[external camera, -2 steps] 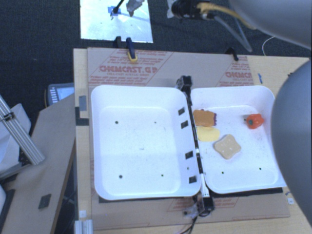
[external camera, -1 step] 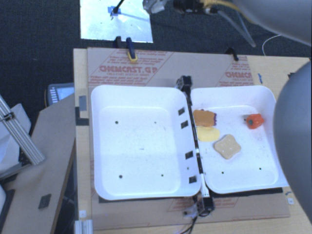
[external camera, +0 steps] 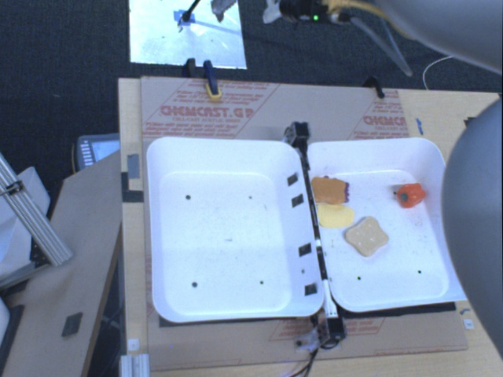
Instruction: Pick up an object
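gripper (external camera: 245, 0): up at the top, far from the bins, can't tell its state | small red-orange toy pepper (external camera: 409, 195): in the right white bin (external camera: 428, 149), by itself | risk: orange-brown toy cracker (external camera: 329, 190), flat yellow piece (external camera: 335, 216) and tan toy toast (external camera: 366, 236) sit close, a grab may bump or slip

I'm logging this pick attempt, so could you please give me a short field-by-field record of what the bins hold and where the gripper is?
left bin: white, shallow, bare floor visible
right bin: holds four small items
orange-brown piece: by the divider, upper left of the right bin
yellow piece: just below the orange-brown piece
tan toast-shaped piece: below and right of the yellow piece
red-orange item: toward the right side
gripper: high at the top edge, beyond the bins, apart from all items
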Robot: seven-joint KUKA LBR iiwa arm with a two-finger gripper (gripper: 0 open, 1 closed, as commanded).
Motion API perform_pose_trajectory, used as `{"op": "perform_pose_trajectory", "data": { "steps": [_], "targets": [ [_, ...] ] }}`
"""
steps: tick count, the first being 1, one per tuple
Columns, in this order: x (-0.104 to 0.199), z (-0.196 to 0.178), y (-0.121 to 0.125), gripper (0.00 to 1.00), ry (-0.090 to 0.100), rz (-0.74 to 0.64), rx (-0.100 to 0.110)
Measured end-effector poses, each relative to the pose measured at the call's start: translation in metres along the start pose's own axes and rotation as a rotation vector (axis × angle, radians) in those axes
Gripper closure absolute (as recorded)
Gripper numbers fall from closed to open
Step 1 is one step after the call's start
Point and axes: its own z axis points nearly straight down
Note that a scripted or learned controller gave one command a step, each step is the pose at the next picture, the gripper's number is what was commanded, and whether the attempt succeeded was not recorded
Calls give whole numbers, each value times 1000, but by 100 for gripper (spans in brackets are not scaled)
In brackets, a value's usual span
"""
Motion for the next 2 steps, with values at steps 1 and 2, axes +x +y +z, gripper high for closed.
{"op": "perform_pose_trajectory", "data": {
  "steps": [1,2],
  "targets": [
    [0,-12,0,100,1,-5,-3],
    [1,-11,0,0,1,-7,-2]
  ]
}}
